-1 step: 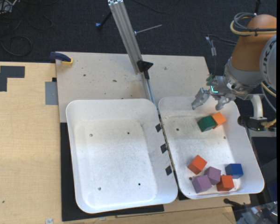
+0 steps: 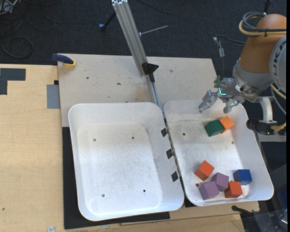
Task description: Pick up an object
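Nearest me, a cluster of blocks [image 2: 221, 181] sits in the right bin's [image 2: 193, 149] near corner: orange, two purple, red, blue. Further back I see a green block [image 2: 213, 128] touching a small orange block [image 2: 227, 123]. My end effector [image 2: 217, 101] hangs over the bin's far rim, fingers spread, nothing between them. Left bin [image 2: 116, 163] lies beside it on the worktop [image 2: 106, 81].

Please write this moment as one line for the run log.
arm: over right bin far end | claw: open, holding nothing | nearest: green block, orange block | task: not yet done
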Motion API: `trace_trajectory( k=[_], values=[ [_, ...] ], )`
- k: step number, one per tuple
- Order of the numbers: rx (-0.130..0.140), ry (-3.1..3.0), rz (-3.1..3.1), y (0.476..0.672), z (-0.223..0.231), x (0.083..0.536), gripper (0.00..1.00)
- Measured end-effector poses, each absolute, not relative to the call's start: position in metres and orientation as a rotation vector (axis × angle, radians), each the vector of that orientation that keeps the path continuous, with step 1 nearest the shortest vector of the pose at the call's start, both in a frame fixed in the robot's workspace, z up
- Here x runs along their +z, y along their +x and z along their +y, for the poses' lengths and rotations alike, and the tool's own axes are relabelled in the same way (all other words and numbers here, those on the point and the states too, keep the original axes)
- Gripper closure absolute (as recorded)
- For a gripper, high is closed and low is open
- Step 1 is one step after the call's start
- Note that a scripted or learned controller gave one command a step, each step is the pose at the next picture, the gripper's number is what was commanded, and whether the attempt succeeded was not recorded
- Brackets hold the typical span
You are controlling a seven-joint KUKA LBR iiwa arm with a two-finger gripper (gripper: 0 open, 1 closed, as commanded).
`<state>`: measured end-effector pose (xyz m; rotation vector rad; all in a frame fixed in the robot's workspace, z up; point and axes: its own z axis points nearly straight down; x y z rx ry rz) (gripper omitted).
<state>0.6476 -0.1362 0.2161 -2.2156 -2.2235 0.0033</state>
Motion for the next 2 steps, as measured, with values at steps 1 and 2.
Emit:
trace_trajectory(
  k=[1, 2],
  values=[
    [0.009, -2.211, -2.221, 0.646, -0.131, 0.152, 0.00],
    [-0.016, -2.232, -2.236, 0.656, -0.137, 0.121, 0.00]
  ],
)
